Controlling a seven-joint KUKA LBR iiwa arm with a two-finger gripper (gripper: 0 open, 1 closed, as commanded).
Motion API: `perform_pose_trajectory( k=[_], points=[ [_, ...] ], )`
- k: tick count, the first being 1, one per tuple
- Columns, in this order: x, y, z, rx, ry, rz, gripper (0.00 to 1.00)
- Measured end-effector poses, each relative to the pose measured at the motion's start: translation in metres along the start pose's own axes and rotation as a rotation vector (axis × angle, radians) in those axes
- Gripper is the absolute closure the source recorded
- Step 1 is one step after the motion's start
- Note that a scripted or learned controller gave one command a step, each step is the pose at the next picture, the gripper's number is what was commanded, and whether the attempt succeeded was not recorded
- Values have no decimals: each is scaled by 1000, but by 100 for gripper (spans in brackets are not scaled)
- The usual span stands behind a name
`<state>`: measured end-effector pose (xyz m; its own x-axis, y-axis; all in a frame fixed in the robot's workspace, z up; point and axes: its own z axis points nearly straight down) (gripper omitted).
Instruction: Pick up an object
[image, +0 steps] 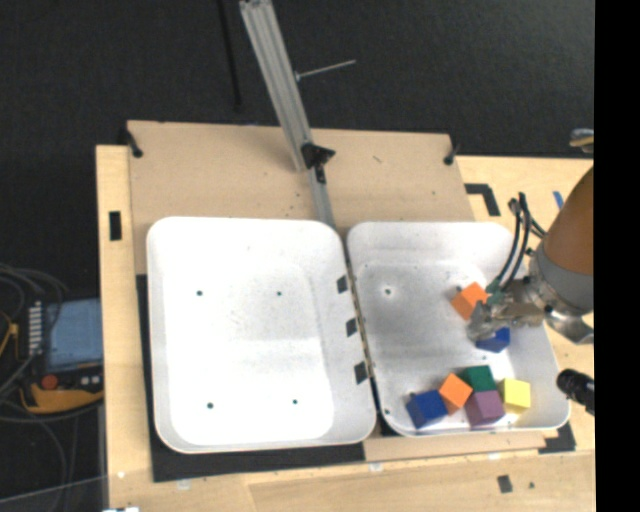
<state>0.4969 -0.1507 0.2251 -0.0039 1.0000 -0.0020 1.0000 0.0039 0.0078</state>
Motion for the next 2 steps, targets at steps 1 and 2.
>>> perform_pose_trajectory(
  k=[1, 2],
  points=[
    [-1, 2, -20, 3, 1, -2, 100],
    [54, 18, -13, 7, 2, -3, 100]
  ],
)
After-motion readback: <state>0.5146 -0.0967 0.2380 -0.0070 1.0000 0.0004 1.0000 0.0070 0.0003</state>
